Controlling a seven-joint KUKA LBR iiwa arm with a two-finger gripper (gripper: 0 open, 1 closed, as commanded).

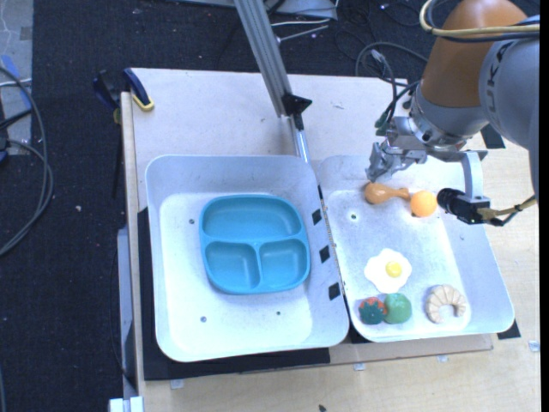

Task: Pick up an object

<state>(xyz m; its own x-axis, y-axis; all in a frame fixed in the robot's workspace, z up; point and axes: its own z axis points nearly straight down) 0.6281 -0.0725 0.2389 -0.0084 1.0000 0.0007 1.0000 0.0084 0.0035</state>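
on your left, the left bin [171,256] sits on the tabletop [206,114] and holds a blue divided tray [255,243], lying flat near the bin's middle. take the fried egg toy [388,269] as your landmark: it lies near the middle of the right bin [472,264], which sits edge to edge with the left bin. just in front of the egg, toward the near rim, you see a small green-and-red vegetable toy [384,309], and to the right of that a pale croissant-like toy [446,303], apart from the egg. behind the egg, toward the far end of the bin, lies an orange drumstick-shaped toy [385,194], and just right of it an orange ball [422,203], close beside it. the gripper [383,163] hangs over the far edge of the right bin, directly above the drumstick toy's left end, well behind the egg. you cannot tell whether the fingers are spread or closed, and nothing can be seen held between them. the grey arm with its orange band [467,50] comes in from the right, behind the egg.
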